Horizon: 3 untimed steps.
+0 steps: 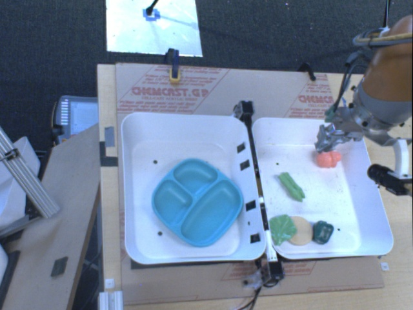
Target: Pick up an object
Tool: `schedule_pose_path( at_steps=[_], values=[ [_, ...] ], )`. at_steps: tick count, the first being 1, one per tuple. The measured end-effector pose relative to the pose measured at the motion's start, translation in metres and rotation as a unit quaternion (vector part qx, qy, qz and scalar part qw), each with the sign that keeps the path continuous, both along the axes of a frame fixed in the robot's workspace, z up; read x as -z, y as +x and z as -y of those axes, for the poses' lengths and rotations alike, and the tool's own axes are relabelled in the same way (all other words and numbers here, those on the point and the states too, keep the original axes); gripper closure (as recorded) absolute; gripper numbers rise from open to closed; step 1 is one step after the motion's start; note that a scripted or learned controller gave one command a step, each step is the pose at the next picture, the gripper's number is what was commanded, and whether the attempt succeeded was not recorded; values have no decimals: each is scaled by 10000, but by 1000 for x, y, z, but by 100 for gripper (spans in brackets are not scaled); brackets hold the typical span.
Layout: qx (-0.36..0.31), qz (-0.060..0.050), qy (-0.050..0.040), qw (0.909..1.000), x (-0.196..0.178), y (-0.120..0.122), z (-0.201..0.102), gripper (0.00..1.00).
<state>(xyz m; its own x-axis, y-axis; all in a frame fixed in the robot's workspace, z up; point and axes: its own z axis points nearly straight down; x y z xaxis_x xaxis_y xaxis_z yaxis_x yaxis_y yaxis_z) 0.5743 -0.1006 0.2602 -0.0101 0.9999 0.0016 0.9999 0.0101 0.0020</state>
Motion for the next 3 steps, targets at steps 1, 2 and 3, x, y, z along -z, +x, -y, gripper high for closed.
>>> schedule_pose_path(
  at_steps=[1, 2, 3],
  values=[
    [0, -7, 1, 10000, 19, 9, -53, 100],
    [-3, -1, 4, 10000, 25, 14, -114, 100],
    [5, -8, 2, 10000, 39, 22, -164, 100]
  ],
)
